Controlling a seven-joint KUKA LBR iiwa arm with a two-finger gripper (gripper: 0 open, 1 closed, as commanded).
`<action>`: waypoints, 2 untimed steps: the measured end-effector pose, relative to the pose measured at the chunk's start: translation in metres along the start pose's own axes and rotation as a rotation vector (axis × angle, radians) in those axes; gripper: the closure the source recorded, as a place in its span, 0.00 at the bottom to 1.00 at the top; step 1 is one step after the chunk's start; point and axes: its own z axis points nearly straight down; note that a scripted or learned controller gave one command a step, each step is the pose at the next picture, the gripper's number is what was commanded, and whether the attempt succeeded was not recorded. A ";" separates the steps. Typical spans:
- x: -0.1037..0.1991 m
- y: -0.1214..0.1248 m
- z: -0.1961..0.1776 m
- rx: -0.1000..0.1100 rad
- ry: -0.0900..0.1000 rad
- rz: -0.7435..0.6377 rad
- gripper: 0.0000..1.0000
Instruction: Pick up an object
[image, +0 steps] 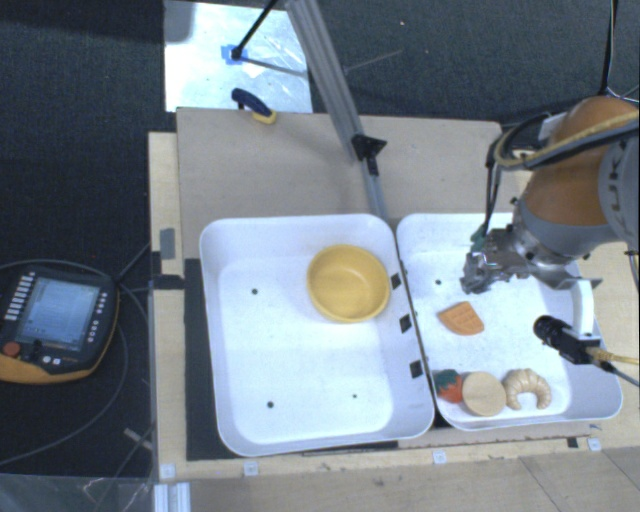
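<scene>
My gripper hangs over the right bin, near its upper middle, on the grey arm with the orange band. Just below it an orange wedge-shaped piece lies on the bin floor, apart from the gripper. Along the bin's front edge sit a red and green item, a round tan disc and a croissant-shaped piece. A yellow bowl rests in the left bin near its upper right corner. Nothing shows between the gripper's fingers.
A black part of the arm juts over the right bin's right side. A metal pole slants across the bench behind the bins. A control pendant lies on the floor at left.
</scene>
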 end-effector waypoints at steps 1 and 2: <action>0.055 0.008 -0.005 0.000 0.000 -0.001 1.00; 0.113 0.009 -0.001 0.000 0.000 -0.001 1.00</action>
